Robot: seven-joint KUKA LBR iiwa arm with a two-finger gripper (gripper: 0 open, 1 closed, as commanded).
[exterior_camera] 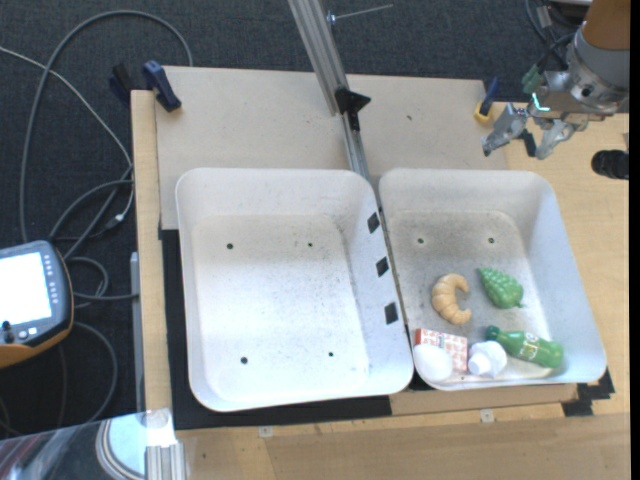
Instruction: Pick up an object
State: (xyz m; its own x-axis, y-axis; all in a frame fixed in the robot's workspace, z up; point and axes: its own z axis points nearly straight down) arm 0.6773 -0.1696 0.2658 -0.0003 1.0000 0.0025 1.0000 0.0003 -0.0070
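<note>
The right bin holds a tan croissant, a green bumpy toy like a bunch of grapes, a green bottle with a white cap, a white rounded object and a small red-and-white packet. They lie together in the bin's near half. My gripper hangs high above the bench, beyond the right bin's far right corner. Its two fingers are spread apart with nothing between them.
The left bin sits beside the right one. A slanted metal pole runs down to the gap between the bins. A blue clamp and a yellow-blue clamp grip the bench's back edge. A handheld pendant lies far left.
</note>
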